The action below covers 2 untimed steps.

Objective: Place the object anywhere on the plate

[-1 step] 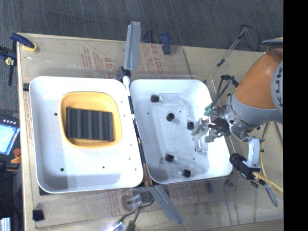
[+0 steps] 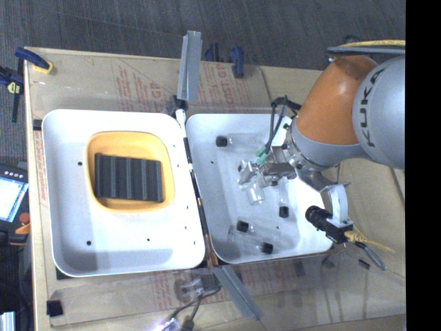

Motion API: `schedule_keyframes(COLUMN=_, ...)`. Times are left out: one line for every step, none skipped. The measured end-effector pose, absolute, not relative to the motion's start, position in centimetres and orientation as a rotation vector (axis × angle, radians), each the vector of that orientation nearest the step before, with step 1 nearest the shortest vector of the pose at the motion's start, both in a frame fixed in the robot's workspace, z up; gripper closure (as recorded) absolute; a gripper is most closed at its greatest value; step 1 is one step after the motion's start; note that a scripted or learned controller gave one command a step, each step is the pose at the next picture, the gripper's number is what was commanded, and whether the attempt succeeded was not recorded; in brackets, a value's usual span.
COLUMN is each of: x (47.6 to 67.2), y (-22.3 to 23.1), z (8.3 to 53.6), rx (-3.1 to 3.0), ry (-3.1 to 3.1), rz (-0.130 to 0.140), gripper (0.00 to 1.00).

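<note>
Wooden bench [image 2: 124, 81] bears two white bins [image 2: 65, 205]; dark carpet [image 2: 103, 9] behind.

bench [image 2: 103, 81] | two white bins side by side: left bin [image 2: 62, 205], right bin [image 2: 207, 185]

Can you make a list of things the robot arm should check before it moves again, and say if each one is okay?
1. Yellow plate with the dark ribbed centre sits flat in the left white bin: ok.
2. Grey arm with the orange band is over the right white bin, not over the plate: ok for a pick, not ok for placing.
3. Two-finger gripper is low in the right bin: ok.
4. Something held between its fingers: cannot tell, the shapes there are clear and glinting.
5. Small black pieces lie scattered in the right bin, apart from the gripper: ok.
</note>
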<state>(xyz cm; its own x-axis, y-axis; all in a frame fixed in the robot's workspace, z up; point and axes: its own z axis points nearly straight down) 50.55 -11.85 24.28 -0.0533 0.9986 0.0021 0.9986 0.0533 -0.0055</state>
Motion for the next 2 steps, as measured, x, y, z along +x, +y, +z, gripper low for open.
schedule_keyframes(x=54.3, y=-6.2, z=20.5, rx=-1.869, ry=-2.518, rz=0.005, gripper=1.0)
schedule_keyframes(x=58.3, y=-2.2, z=20.0, rx=-1.708, ry=-2.635, rz=0.002, gripper=1.0)
